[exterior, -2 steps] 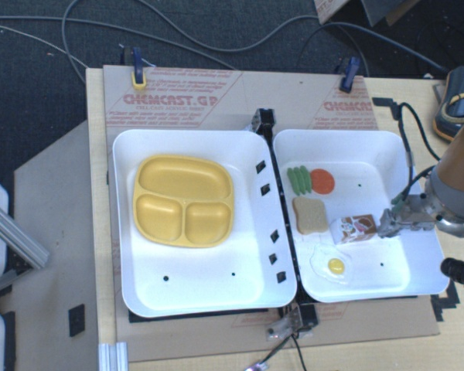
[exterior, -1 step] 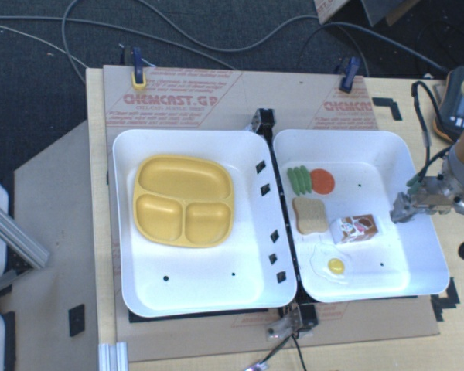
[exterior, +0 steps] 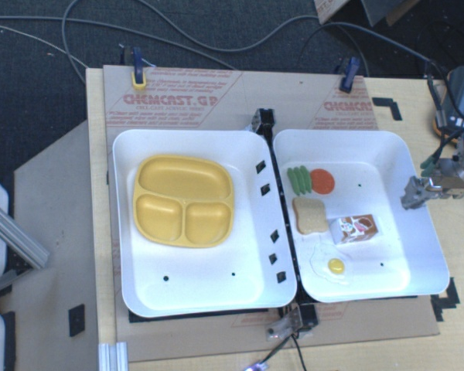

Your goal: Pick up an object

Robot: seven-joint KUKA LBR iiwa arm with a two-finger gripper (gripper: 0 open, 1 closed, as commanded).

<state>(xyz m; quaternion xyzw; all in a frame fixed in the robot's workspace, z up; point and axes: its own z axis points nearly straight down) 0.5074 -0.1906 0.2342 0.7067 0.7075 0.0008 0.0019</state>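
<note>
Glossy white plastic bins (exterior: 247, 280); smooth yellow plastic tray (exterior: 184, 200).

Arm (exterior: 458, 103) cut off at right edge; hand (exterior: 414, 194) finger state too small to tell.

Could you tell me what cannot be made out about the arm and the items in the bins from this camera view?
- Hand: small and blurred at the right bin's rim; whether it is open or shut cannot be told.
- Arm: cut off by the right edge of the view.
- Packet: its print is too small to read.
- Green item: too small to identify; it lies beside the red round piece.
</note>
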